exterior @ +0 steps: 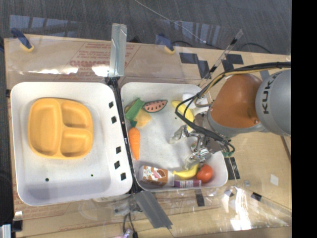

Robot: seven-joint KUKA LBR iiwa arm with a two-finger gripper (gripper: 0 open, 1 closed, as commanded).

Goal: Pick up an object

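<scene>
Camera view: we are seeing gripper (190, 144) hanging over right bin (163, 148), fingers spreading open, gripping nothing. Banana (187, 173) and tomato (204, 173) lying just near of it at bin's near edge, packet (154, 175) left of them. Carrot (134, 142) lying along left wall, watermelon slice (155, 105) at far side. Yellow divided plate (60, 128) sitting in left bin (64, 177).
</scene>
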